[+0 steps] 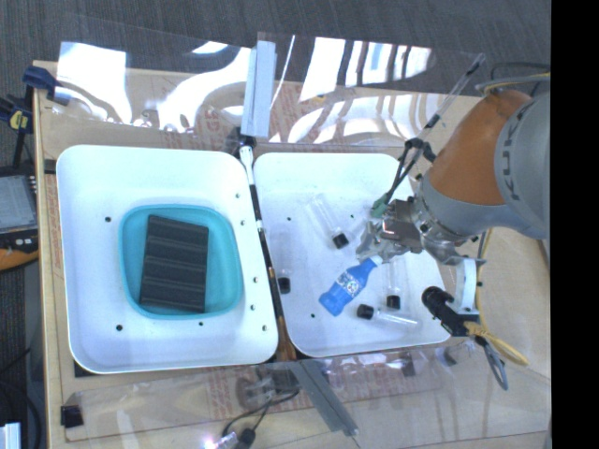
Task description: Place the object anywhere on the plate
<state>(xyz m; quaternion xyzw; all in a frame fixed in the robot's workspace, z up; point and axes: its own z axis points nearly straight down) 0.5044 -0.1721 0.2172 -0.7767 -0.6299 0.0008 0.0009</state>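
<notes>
Plate already bears a dark block; my gripper hangs over the right bin, nothing visibly in it.

My gripper (pixel 386 237) sits low in the right bin (pixel 290 181), toward its 3 o'clock side; whether it is open or closed I cannot tell, and I see nothing held in it; the blue bottle (pixel 344 286) lies tilted on the bin floor at about 7 o'clock from the gripper, its cap end just beside it; clear vials with black caps (pixel 339 240) lie scattered around, from 9 o'clock to 5 o'clock of me; the teal plate (pixel 131 227) rests in the middle of the left bin (pixel 84 171), well apart at my 9 o'clock, with a ribbed black block (pixel 175 263) lying flat on it; I judge the grasp not yet made if the bottle is my object, so lift, carry across and release all remain.
</notes>
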